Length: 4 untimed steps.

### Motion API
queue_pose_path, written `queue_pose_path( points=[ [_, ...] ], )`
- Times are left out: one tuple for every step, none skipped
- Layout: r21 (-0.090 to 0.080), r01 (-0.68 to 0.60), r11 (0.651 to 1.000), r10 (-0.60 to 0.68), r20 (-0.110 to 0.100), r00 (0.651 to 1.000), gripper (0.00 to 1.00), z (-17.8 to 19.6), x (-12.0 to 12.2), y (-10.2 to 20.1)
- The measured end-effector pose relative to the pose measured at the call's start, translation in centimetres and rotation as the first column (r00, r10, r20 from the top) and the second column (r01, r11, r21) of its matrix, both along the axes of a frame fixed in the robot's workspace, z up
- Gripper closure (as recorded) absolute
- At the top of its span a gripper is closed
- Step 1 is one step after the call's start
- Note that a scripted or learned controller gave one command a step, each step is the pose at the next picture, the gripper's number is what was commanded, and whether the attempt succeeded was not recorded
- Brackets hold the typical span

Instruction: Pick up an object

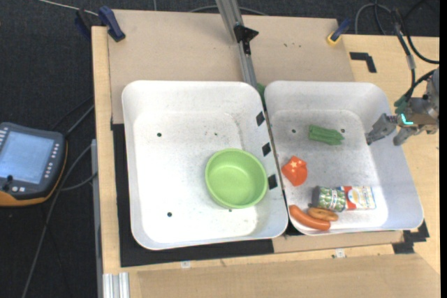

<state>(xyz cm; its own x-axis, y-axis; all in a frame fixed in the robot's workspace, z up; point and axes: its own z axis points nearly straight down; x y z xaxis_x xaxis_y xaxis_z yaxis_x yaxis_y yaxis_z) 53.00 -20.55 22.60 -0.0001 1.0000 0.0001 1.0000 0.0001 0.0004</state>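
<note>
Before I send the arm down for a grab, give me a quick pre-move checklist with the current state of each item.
1. Pincer carrying nothing: ok, it sits at the right bin's right rim.
2. Pincer opening: cannot tell.
3. Green block has room around it: ok, lies apart.
4. Orange-red piece reachable: ok, though near the divider.
5. Packet and sausage-like toy separated: not ok, they touch.
6. Green bowl out of the way: ok, in the left bin.

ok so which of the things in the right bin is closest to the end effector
The green vegetable, lying near the bin's far wall. The end effector sits at the bin's right rim; the orange piece, packet and sausage lie farther away.
</note>
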Motion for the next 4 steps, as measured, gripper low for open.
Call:
queue_pose_path(
  points=[
    [0.000, 0.000, 1.000, 0.000, 0.000, 1.000, 0.00, 0.0, 0.0, 0.0],
    [0.001, 0.000, 1.000, 0.000, -0.003, 1.000, 0.00, -4.4, 0.6, 0.0],
    [0.001, 0.000, 1.000, 0.000, -0.004, 1.000, 0.00, -9.8, 1.4, -0.4],
    [0.001, 0.000, 1.000, 0.000, -0.003, 1.000, 0.00, -13.2, 1.3, -0.3]
  ],
)
